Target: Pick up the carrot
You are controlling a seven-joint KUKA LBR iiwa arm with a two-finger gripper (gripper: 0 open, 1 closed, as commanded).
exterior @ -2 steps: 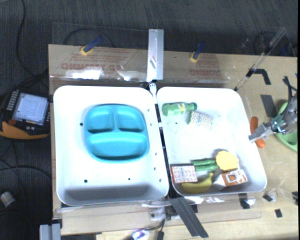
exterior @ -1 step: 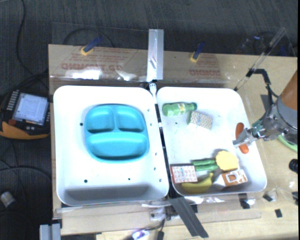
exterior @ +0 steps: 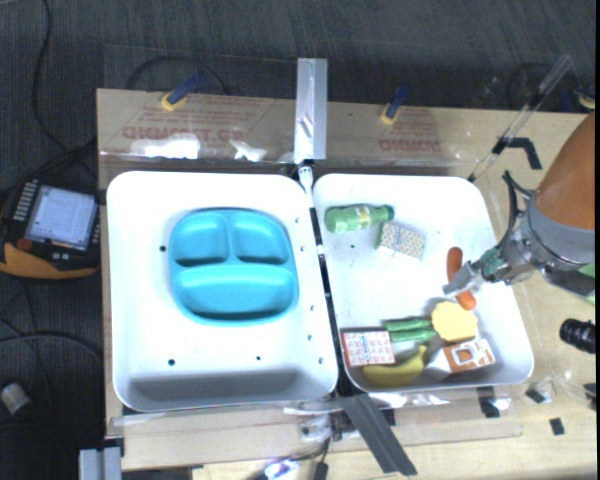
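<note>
Camera view: carrot (exterior: 454,262) near gripper (exterior: 467,280), yellow toy (exterior: 454,320) just below.

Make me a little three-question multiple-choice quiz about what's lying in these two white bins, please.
1. Where does the blue sectioned plastic plate lie?
A. left bin
B. right bin
C. on the floor

2. What colour is the small plastic bottle?
A. red
B. green
C. black

3. How does the orange toy carrot stand with the gripper?
A. lifted high above the bench
B. down in the right white bin, beside the gripper
C. resting on the plate

Answers: 1 A, the plate fills the left white bin. 2 B, it is green, lying near the right bin's top edge. 3 B, the carrot lies in the bin by the gripper.
</note>
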